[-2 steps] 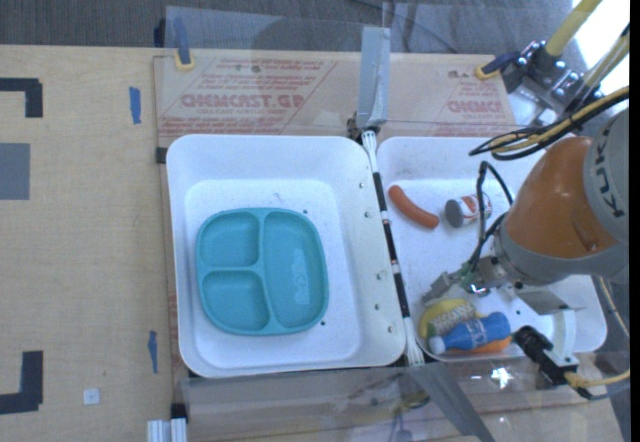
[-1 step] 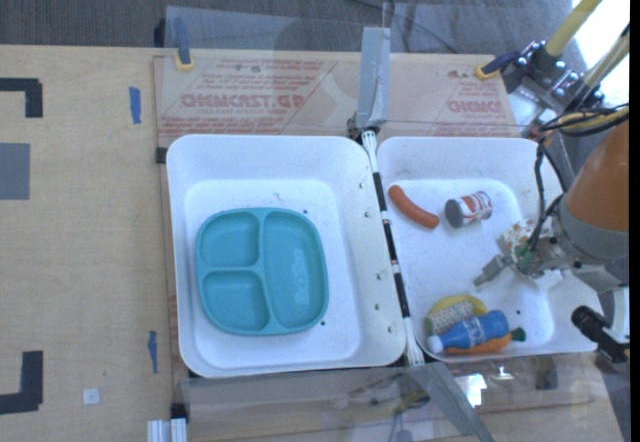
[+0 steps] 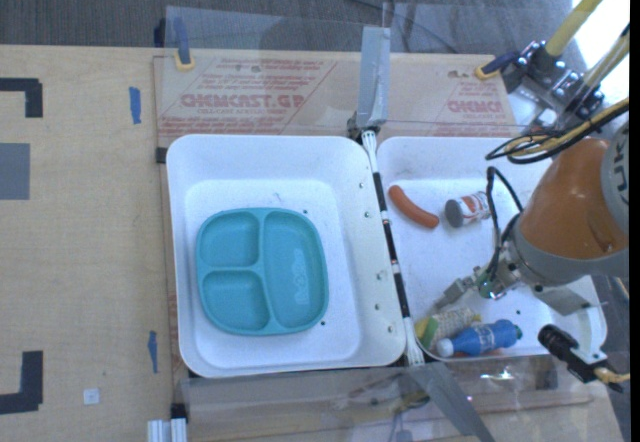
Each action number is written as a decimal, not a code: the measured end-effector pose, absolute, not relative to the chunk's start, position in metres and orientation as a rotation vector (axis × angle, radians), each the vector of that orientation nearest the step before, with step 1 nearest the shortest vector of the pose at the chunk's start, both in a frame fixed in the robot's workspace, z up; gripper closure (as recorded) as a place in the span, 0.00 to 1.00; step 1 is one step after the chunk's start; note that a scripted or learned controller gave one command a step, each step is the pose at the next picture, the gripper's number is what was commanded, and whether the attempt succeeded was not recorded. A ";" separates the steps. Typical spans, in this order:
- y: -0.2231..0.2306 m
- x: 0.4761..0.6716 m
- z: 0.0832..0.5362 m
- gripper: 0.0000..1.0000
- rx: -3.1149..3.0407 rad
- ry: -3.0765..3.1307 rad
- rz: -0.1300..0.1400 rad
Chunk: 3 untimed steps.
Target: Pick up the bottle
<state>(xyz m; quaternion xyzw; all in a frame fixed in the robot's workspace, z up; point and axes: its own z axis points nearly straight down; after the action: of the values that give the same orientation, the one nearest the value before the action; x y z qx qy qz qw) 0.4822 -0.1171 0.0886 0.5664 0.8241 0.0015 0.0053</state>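
We see the claw (image 3: 458,296) low over the right bin (image 3: 432,252), its two fingers slightly parted with nothing between them. The bottle (image 3: 482,338), clear plastic with a blue cap end, lies on its side just below the claw, toward the bin's near edge, apart from the fingertips. Left of the bottle, below the claw, sits a small green and yellow item (image 3: 428,331). Above the claw lie a small can (image 3: 466,209) and a hot dog (image 3: 412,207). Far left of the claw, the other bin holds a teal divided plate (image 3: 262,270).
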 end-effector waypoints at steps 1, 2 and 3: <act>-0.165 0.583 0.151 0.00 1.963 2.448 0.000; -0.146 0.631 0.110 0.00 1.413 2.798 0.002; -0.146 0.585 0.088 0.00 0.765 3.039 0.003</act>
<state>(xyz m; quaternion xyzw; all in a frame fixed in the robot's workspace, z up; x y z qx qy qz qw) 0.5849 -0.1464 0.0884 0.2442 0.9697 0.0011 0.0039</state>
